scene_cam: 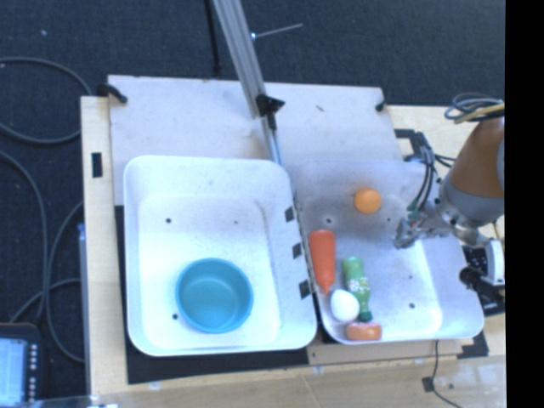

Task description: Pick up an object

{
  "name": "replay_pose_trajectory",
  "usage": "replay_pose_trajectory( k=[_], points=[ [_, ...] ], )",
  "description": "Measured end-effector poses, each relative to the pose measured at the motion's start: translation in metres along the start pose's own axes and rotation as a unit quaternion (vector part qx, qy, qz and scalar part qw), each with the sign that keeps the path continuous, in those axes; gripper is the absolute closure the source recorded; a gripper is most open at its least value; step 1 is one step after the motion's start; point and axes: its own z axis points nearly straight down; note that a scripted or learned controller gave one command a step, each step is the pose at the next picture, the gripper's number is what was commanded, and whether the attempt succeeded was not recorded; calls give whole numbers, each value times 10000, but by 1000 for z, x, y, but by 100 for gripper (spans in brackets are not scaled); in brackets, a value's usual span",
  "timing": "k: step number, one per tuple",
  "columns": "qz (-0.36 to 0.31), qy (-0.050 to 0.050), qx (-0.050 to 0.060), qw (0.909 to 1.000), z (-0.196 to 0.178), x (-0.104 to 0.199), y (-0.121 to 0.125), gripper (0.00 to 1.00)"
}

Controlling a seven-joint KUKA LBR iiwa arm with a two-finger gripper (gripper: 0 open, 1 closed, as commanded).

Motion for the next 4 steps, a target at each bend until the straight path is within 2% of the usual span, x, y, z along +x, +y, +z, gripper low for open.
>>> replay_pose_trajectory(
  k=[2,3,4],
  points=[
    [-28,3,-25,10000,-120,-2,-3,100],
    [-46,13,-13,10000,-134,52,1,100],
    [-39,18,24,10000,-129,106,13,100]
  ],
)
